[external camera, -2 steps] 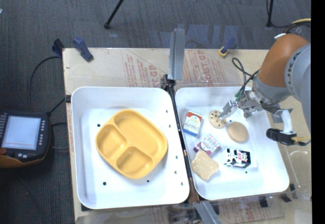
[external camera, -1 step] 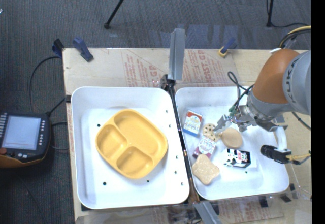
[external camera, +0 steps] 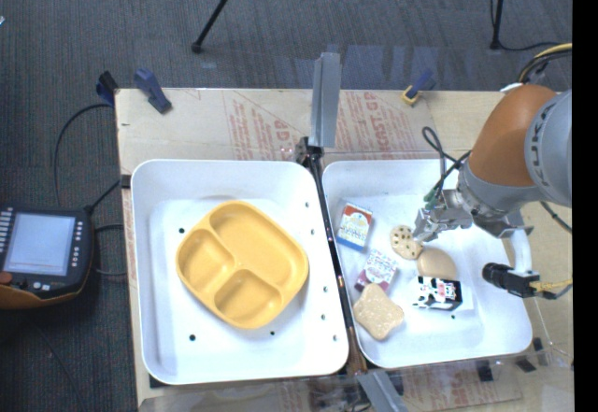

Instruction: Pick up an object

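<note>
Two white bins (external camera: 149, 214) are sitting abreast; we are counting one yellow tray (external camera: 242, 262) left, five food items right. Gripper (external camera: 422, 229) is hovering beside the cookie (external camera: 405, 241); jaw state indeterminable.

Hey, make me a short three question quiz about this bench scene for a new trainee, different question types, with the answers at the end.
1. True or false: the yellow divided tray lies in the left bin.
2. Which item lies nearest the gripper? A) toast slice B) round cookie C) black-and-white carton
3. Fill in: the blue-and-red packet lies in the ____ bin.

Key: 1 true. 2 B. 3 right.
</note>
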Robot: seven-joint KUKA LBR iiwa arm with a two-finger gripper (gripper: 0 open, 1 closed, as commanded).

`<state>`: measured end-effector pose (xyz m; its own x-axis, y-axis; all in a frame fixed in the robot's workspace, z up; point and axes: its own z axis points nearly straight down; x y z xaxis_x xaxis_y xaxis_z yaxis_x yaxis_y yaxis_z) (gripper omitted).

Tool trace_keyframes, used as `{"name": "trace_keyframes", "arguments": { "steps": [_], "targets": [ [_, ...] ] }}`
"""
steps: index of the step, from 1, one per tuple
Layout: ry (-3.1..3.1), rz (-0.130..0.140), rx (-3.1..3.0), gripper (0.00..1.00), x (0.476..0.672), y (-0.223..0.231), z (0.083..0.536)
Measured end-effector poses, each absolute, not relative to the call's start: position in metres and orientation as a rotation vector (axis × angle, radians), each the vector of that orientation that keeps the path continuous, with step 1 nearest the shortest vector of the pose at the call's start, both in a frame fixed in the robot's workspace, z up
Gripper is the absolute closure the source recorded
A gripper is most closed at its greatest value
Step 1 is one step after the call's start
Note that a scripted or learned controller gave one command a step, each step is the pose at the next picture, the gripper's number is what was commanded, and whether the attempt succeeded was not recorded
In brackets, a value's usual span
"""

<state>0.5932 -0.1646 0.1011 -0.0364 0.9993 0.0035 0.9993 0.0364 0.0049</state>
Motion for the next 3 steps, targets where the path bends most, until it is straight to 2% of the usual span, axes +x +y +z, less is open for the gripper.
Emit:
{"name": "trace_keyframes", "arguments": {
  "steps": [1, 2, 3],
  "targets": [
    [2.035, -0.002, 2.396, 1.00, 0.609, -0.211, 0.087],
    [1.421, -0.004, 2.805, 1.00, 0.630, -0.204, 0.087],
    [0.673, -0.007, 3.071, 1.00, 0.624, -0.203, 0.086]
  ]
}}
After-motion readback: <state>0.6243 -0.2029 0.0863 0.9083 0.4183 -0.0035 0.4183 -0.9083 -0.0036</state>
